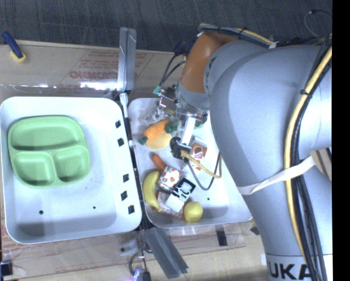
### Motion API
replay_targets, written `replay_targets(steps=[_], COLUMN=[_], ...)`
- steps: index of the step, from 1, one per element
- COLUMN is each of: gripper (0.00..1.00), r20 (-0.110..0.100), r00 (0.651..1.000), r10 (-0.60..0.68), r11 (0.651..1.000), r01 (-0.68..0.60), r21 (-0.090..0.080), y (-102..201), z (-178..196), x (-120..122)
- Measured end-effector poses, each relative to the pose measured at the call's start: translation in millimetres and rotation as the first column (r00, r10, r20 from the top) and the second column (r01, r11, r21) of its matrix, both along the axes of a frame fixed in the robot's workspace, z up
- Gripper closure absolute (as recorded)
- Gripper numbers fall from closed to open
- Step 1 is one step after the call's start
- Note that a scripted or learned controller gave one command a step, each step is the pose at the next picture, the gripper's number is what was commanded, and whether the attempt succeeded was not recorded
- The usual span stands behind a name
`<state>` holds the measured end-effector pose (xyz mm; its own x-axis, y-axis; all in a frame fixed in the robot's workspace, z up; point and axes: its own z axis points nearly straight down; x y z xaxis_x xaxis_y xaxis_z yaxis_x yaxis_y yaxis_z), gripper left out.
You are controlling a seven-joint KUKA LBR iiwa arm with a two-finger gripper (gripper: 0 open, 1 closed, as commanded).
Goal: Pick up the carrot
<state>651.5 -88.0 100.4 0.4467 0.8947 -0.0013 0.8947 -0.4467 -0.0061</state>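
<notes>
Arm (263, 133): grey, orange band above the wrist, entering from the right and covering the right bin's whole right side and far right corner; little open room remains there.

Left bin (23, 215): white, shallow. Open floor along its near edge and right wall. Holds one green divided tray (46, 151), set toward the left wall and far edge.

Right bin (222, 212): white, crowded. Only its left wall, near edge and a strip of floor at the near right show. The left wall touches the left bin along a black-clipped seam.

Gripper (176, 122): low over the far part of the right bin, hung with cables. Whether its fingers stand apart or together cannot be told; they are lost among wiring and fittings.

Banana (150, 191): yellow, along the left wall toward the near edge.

Orange fruit (156, 134): just at the gripper, on its left-wall side.

Printed cartons (176, 187): a cluster near the bin's middle, details hard to read.

Lemon (192, 211): by the near edge.

Carrot (158, 160): small, orange-red, lying on the bin floor between the orange fruit and the banana, near the left wall; nearer the front edge than the gripper, apart from it, partly tucked against the cartons.
</notes>
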Motion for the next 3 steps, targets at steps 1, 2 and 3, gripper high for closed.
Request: replay_targets(steps=[1, 2, 3], gripper=[0.0, 1.0, 1.0], r20=[0.0, -0.004, 0.003], r00=[0.998, 0.998, 0.997], r10=[-0.07, -0.064, -0.079], r11=[0.998, 0.998, 0.997], r01=[0.07, 0.064, 0.079], r21=[-0.001, 0.001, 0.0], y=[-2, -1, 70], z=[-10, 0, 92], x=[-36, -36, -10])
